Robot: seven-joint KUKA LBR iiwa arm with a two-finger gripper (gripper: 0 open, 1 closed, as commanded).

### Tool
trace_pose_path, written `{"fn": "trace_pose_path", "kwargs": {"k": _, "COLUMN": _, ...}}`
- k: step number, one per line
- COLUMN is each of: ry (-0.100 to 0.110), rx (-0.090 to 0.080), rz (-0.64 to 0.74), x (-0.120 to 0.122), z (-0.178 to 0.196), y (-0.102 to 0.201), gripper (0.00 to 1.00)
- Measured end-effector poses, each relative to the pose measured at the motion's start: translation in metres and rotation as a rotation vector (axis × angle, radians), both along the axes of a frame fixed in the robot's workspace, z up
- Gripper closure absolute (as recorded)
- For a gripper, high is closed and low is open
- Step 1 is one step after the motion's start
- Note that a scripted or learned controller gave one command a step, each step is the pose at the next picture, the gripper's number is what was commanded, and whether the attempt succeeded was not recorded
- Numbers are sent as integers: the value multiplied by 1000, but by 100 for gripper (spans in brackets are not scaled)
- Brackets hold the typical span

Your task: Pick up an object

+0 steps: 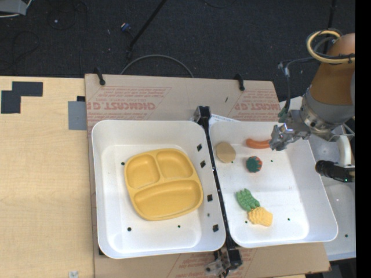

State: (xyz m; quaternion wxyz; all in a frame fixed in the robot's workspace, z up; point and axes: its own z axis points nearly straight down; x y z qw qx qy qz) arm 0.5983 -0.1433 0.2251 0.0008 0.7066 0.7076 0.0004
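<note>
Item nearest you: yellow-and-green toy (254,208), front of right bin (313,213). Behind it, green ball (254,164), tan piece (225,152). Orange carrot-like piece (257,143), far part of that bin, long axis running left-right, its right end just beside the gripper (279,136). Finger state: you cannot tell. Yellow tray (163,183), left bin (107,172).

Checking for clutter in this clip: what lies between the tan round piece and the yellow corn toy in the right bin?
In the camera view, bare white bin floor separates the tan round piece from the yellow corn toy, except the green leafy toy.
</note>
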Motion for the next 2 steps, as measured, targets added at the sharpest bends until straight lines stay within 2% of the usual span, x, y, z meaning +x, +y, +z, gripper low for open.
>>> {"fn": "trace_pose_path", "kwargs": {"k": 1, "ry": 1, "rx": 0, "rz": 1, "x": 0, "z": 24, "y": -1, "gripper": 100}}
{"fn": "trace_pose_path", "kwargs": {"k": 2, "ry": 5, "rx": 3, "rz": 4, "x": -12, "z": 26, "y": 60, "gripper": 100}}
